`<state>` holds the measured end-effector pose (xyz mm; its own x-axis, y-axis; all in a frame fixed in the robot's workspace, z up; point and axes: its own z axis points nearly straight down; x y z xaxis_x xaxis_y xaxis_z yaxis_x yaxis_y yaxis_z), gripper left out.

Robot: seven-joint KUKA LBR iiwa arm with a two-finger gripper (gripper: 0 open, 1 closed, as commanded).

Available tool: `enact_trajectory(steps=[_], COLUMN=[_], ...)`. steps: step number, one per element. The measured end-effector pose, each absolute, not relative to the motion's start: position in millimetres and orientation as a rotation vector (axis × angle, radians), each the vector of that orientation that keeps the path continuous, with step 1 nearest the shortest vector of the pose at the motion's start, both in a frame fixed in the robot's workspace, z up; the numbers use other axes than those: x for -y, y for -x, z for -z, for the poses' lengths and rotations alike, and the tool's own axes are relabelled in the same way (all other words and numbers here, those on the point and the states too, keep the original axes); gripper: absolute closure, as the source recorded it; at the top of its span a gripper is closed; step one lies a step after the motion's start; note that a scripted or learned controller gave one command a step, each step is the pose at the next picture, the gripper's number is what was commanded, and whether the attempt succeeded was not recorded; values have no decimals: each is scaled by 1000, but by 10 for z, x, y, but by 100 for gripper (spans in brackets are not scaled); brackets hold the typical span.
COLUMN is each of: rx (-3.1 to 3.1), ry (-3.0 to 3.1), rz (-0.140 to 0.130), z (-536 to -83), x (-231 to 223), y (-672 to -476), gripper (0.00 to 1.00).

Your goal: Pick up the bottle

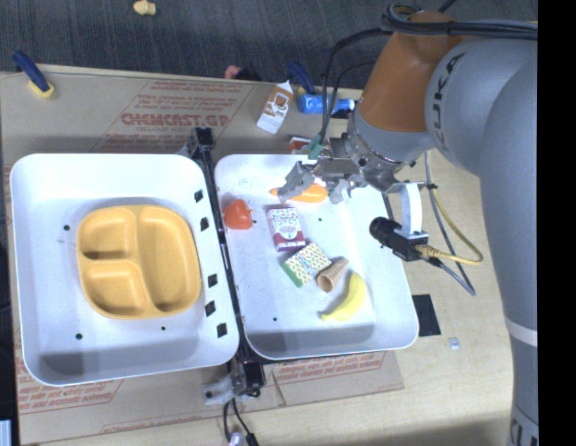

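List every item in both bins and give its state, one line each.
yellow divided plate: flat in left bin
red tomato: resting, right bin
maroon packet: lying flat
green box: lying flat
ice cream cone: on its side
banana: lying flat
orange item: under gripper

"CHEMCAST GP" in red on cardboard sheet; "KUKA" on arm.

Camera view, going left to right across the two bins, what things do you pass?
Yellow divided plate → red tomato → maroon packet → green box → ice cream cone → banana.
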<state>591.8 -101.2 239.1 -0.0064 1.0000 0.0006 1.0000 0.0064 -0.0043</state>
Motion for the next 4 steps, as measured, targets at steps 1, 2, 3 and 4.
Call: enact_trajectory(steps=[1,2,3,4], rx=[2230,1929,2159,2319], ry=[2205,2473,2275,2116], rz=[-7,-7,-6,-2], z=[-2493,-1991,-1911,-2114], x=[1007,718,416,-140], y=[-5921,-5399,-4755,-4765], gripper=[100,100,100,100])
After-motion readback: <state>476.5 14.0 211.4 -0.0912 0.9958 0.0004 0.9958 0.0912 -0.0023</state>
